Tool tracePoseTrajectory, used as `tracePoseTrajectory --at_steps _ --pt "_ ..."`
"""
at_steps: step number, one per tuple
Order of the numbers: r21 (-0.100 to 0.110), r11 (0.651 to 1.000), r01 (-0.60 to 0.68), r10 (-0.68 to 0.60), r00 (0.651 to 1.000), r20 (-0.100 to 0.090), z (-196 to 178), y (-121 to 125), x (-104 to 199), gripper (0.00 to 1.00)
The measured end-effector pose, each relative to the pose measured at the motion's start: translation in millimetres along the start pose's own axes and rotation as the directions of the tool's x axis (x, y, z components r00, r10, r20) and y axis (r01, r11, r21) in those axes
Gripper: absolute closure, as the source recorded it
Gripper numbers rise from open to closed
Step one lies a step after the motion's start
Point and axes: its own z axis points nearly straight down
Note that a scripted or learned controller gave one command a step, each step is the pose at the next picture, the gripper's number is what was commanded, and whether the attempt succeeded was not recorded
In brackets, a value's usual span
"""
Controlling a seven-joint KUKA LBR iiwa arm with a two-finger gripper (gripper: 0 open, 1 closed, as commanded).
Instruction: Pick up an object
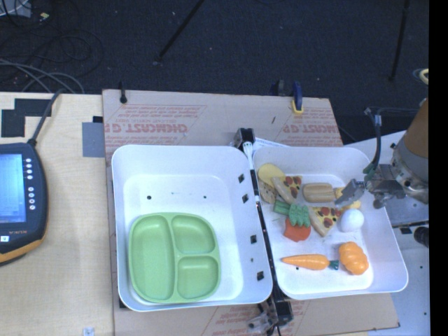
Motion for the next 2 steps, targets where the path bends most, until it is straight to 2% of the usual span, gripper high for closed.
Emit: tracePoseTrajectory --at_steps 1,2 --pt "0.011 1.0 0.005 -0.005 1.0 -0.006 117 18 74 0.0" --pt "0.005 1.0 -0.003 0.003 1.0 -0.002 133 -9 86 0.0"
